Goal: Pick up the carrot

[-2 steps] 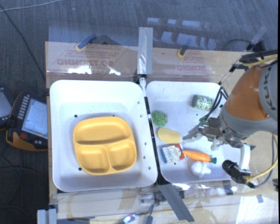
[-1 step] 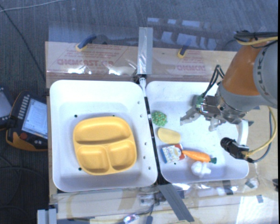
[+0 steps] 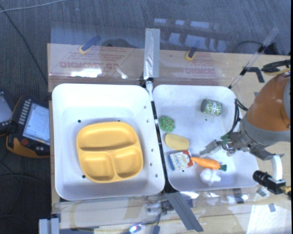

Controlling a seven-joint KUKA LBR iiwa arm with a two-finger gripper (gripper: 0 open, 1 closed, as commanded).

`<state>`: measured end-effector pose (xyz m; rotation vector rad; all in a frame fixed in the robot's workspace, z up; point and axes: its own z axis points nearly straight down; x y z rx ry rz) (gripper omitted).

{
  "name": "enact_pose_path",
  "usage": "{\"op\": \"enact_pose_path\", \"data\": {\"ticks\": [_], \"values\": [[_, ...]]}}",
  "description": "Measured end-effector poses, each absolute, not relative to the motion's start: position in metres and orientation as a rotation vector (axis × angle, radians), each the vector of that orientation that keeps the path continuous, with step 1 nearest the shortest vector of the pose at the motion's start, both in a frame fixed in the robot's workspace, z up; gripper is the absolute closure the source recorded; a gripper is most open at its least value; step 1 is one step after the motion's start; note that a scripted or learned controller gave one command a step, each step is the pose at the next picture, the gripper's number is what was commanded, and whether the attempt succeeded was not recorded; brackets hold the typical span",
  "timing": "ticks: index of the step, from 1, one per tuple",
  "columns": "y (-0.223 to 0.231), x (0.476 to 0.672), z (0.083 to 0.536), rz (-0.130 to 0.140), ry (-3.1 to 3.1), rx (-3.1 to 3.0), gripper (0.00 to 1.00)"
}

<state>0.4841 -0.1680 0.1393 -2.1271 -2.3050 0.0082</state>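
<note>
Hand (image 3: 216, 146) is hovering low inside the right bin (image 3: 185, 92), reaching in from the right side; fingers are looking parted with nothing between them, so it is gripping nothing, though they are small and a bit blurry. Carrot (image 3: 205, 163) is lying just below and slightly left of the hand, near but apart from it. Its long axis is running roughly left to right with a slight downward tilt, green stub end pointing back toward the arm, orange tip pointing away from the hand. Judging from this, the coming move is turning on a short drop toward the carrot's middle with the fingers closing across its narrow width. Clutter is crowding it: a white object (image 3: 209, 176) is sitting just beyond the carrot from the hand, a small packet (image 3: 180, 160) is touching or nearly touching the far tip, a yellow piece (image 3: 177, 141) is lying off to the hand's left. Green can (image 3: 212, 107) is sitting well above the hand. Yellow tray (image 3: 110, 150) is sitting far left in the other bin.
</note>
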Motion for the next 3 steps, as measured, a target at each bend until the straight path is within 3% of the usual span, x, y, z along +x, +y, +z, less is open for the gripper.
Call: {"op": "enact_pose_path", "data": {"ticks": [1, 2, 3], "values": [[-0.151, 0.483, 0.138, 0.008, -2.395, -2.026, 0.0], [-0.157, 0.487, 0.09, -0.004, -2.8, -1.438, 0.0], [-0.214, 0.52, 0.09, -0.022, -2.584, -1.784, 0.0]]}}
